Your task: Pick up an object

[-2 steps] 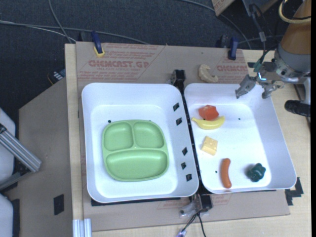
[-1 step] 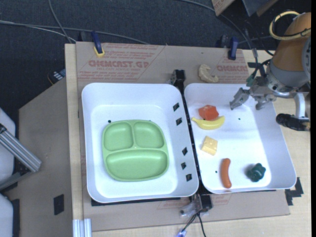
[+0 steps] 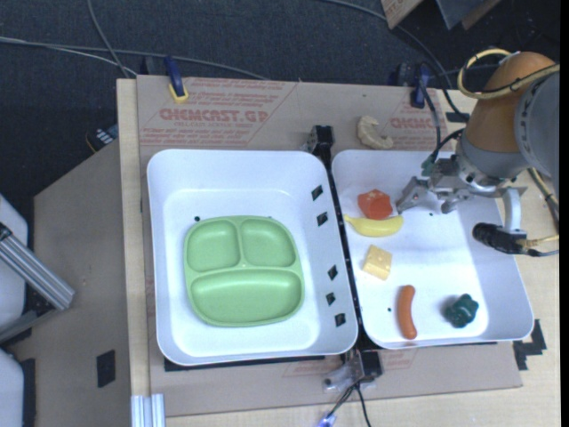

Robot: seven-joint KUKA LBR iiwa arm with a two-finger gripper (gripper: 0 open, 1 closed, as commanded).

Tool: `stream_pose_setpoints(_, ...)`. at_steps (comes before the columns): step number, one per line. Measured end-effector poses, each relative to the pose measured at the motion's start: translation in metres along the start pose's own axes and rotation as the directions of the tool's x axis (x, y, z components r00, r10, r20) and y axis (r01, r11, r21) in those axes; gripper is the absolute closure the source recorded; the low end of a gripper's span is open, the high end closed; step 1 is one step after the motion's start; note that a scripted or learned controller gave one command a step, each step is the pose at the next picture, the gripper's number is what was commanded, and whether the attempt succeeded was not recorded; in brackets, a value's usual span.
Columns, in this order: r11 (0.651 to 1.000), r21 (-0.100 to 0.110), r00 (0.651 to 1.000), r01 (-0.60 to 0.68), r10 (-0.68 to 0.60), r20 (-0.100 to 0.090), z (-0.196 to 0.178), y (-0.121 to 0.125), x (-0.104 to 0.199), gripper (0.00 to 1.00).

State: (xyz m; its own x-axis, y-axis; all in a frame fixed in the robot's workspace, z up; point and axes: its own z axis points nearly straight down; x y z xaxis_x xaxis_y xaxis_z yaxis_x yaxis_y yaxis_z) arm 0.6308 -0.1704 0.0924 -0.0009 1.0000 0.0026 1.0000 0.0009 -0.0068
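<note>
Whether the hand point(image 3: 425, 196) is clenched cannot be told; beside it in the right bin point(image 3: 498, 274) lie tomato point(image 3: 375, 205), banana point(image 3: 374, 227), cheese point(image 3: 378, 262), sausage point(image 3: 406, 311).

Glossy green plastic tray point(image 3: 243, 269), smooth

One fixed overhead camera, slanted down on both bins point(image 3: 160, 238).
</note>
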Motion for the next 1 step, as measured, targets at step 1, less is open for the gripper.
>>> stream_pose_setpoints(1, 1.0, -0.008, 1.0, 0.0, 0.0, 0.002, -0.0158, 0.0023, -0.0007, 1.0)
